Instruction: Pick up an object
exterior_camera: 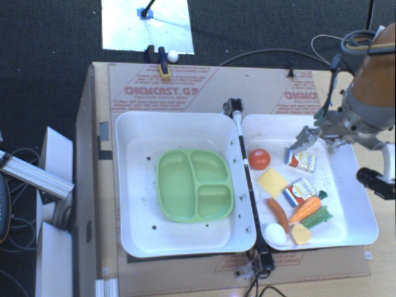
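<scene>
The tool (307,138) hangs over the right bin (361,210), its fingers spread and nothing between them. Just below it lies a small red and white carton (302,160). Further down sit a yellow cheese block (273,182), a carrot (305,210) and a white egg (275,233). A tomato (259,159) rests to the tool's left. Beyond, the left bin (133,184) holds a green tray (194,185).

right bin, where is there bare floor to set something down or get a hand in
Right bin: bare floor along the far wall, behind the tomato and beside the gripper, and a strip along the right wall. The near half is crowded: cheese slice, sausage, carrot and egg lie close together. The left bin has bare floor around the green tray.
</scene>
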Robot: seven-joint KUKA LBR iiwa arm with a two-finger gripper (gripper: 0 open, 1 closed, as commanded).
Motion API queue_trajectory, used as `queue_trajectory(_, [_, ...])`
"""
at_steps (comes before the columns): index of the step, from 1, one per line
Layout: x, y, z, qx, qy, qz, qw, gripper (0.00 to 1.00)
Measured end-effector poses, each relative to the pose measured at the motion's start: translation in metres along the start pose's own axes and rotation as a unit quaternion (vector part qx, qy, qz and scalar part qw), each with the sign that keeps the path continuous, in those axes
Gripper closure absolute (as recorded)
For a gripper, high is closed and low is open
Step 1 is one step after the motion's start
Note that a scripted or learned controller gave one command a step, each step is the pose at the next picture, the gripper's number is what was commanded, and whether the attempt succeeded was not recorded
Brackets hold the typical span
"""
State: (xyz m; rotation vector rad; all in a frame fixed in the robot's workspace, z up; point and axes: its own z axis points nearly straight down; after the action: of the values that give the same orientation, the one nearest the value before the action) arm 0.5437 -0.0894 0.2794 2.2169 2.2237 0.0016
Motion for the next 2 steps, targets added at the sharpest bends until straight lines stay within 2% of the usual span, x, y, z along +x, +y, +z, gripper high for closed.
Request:
queue_trajectory(1, [-0.046,0.005,0.163,0.002,0.0,0.001,1.0,0.0])
queue_trajectory(2, [-0.023,0.044,0.195,0.0,0.0,0.0,1.0,0.0])
